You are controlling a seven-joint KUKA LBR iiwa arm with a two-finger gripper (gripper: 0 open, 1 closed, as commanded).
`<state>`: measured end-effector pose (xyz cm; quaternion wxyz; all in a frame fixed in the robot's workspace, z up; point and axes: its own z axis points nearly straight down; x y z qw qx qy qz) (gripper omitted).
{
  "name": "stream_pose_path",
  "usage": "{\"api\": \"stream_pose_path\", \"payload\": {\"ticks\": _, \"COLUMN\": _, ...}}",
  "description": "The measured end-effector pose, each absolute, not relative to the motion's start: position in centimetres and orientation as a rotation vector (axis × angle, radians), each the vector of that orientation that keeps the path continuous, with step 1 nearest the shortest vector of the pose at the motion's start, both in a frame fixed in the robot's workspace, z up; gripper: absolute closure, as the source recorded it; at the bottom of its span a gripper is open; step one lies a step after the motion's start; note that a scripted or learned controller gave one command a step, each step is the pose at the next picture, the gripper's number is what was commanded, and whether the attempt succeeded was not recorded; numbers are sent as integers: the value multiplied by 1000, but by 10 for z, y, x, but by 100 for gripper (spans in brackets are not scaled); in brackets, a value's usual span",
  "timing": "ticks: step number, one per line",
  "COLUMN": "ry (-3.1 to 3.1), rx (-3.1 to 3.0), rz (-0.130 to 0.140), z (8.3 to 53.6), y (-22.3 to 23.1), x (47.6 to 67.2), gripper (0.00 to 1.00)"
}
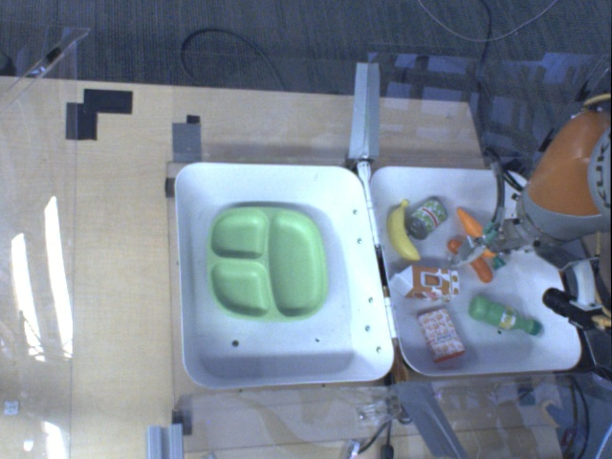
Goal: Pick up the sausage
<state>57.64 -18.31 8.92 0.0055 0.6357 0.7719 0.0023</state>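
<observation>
Camera view, looking down at a slant on a wooden surface (pixel 115 285) with two white bins side by side. Left bin (pixel 191 352) carrying a green divided plate (pixel 268 261), well apart from the action. Right bin (pixel 559 352) crowded: banana (pixel 402 232) and small can (pixel 426 216) near the inner wall, a printed carton (pixel 432 280) and a speckled box (pixel 440 333) toward the middle, a green bottle (pixel 502 316) lying on its side nearer the front. Sausage (pixel 480 268), judged to be the short orange-red piece, lying just below a longer orange carrot (pixel 469 223), both toward the bin's right half. Arm reaching in from the right, orange band above the wrist, tool (pixel 475 249) lowered right over the sausage, touching or nearly so. Cannot tell whether clenched or released: too small and too tangled with the orange pieces. Probably placed so low to straddle the sausage; close neighbours leave little room, so risk of nudging the carrot instead.
</observation>
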Motion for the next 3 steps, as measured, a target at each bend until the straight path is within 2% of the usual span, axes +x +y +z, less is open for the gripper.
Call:
{"api": "stream_pose_path", "payload": {"ticks": 1, "ry": 2485, "rx": 1903, "rz": 11, "z": 89, "y": -128, "x": 575, "gripper": 0}}
{"api": "stream_pose_path", "payload": {"ticks": 2, "ry": 2481, "rx": 1897, "rz": 19, "z": 102, "y": -127, "x": 578, "gripper": 100}}
{"api": "stream_pose_path", "payload": {"ticks": 3, "ry": 2402, "rx": 2012, "rz": 7, "z": 216, "y": -99, "x": 602, "gripper": 100}}
